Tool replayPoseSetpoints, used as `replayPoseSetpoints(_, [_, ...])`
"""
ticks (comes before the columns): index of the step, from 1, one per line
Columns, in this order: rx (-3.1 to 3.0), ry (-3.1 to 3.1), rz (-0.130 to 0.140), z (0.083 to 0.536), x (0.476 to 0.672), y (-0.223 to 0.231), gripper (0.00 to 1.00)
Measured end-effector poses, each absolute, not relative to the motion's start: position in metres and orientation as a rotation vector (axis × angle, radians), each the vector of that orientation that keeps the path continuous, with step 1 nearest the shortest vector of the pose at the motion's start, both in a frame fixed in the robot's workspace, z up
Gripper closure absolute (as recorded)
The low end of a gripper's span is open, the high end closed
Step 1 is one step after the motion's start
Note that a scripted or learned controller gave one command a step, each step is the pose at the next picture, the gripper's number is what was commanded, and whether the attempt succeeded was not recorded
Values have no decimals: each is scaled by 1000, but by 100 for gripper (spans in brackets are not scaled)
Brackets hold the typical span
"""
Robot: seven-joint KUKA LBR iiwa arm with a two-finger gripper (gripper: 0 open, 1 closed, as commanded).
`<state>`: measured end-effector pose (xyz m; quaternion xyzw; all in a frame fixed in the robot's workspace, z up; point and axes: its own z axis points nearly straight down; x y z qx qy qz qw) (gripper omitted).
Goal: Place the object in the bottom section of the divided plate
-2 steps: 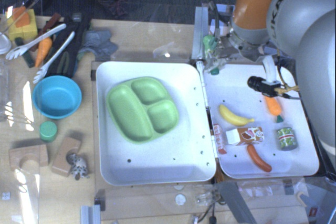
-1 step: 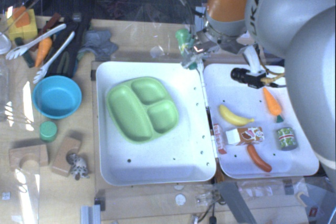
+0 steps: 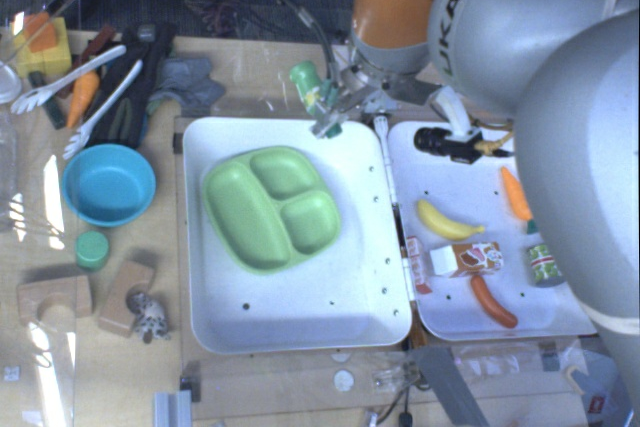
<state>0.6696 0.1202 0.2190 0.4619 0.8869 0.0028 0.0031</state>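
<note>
Nearest us, the grey arm [image 3: 560, 115] looms at the right of the camera view and reaches over the right bin [image 3: 440, 310] towards the far edge. We find its tool [image 3: 328, 120] over the far rim of the left bin [image 3: 300, 315], near that bin's right corner. We cannot tell whether the tool is open or closed. We note a green object [image 3: 305, 80] just beside the tool, on its far left side, beyond the bin rim; whether it is gripped is not clear to us. We record the green divided plate [image 3: 265, 205] lying flat in the left bin, left of centre and apart from the green object. In the right bin we see a banana [image 3: 450, 220], a carrot [image 3: 515, 193], a sausage [image 3: 493, 303], a can [image 3: 545, 265] and a carton [image 3: 468, 260]. On the worktop [image 3: 170, 245] left of the bins stand a blue bowl [image 3: 110, 185] and wooden blocks [image 3: 55, 297].
</note>
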Motion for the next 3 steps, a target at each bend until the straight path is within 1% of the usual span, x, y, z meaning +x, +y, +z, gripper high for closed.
replayPoseSetpoints(1, [1280, 2863, 9, 229, 628, 198, 100])
replayPoseSetpoints(2, [1372, 2824, 5, 161, 570, 207, 100])
replayPoseSetpoints(3, [1374, 2822, 7, 161, 570, 206, 0])
